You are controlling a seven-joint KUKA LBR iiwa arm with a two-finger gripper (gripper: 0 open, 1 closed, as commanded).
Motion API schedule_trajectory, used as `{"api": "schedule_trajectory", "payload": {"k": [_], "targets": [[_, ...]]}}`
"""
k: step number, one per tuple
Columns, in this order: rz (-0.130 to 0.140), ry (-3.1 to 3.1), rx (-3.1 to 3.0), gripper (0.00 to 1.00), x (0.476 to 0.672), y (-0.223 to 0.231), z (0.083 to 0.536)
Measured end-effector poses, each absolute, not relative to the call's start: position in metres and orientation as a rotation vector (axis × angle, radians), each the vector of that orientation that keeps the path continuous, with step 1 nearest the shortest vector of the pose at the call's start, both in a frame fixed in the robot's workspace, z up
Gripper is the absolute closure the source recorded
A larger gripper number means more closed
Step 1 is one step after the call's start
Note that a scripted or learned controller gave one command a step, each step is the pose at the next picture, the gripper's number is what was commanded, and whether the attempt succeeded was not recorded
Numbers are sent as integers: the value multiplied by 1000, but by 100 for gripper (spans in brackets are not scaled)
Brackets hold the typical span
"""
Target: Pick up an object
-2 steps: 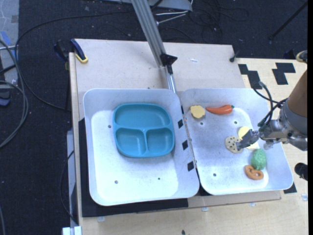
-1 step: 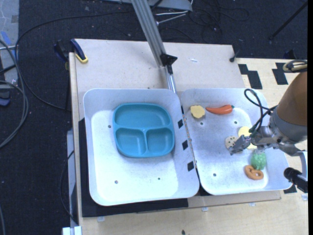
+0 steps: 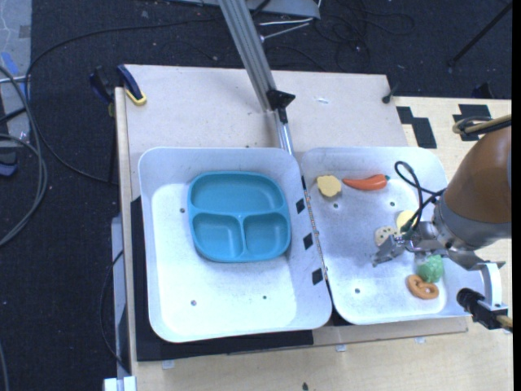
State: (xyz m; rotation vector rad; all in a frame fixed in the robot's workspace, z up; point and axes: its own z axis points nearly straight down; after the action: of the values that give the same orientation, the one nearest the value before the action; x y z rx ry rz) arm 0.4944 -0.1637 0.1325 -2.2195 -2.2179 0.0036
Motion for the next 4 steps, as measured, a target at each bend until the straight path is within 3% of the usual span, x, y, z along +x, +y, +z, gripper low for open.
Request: {"api": "schedule_trajectory", "payload": {"k": [1,2,4], "targets": [[0,-2221,-2224,0,495,-164,92],[-4,-2223,-2231,100,497,-165,105],[-3,-2227,-2223,100,496,-177,203]]}}
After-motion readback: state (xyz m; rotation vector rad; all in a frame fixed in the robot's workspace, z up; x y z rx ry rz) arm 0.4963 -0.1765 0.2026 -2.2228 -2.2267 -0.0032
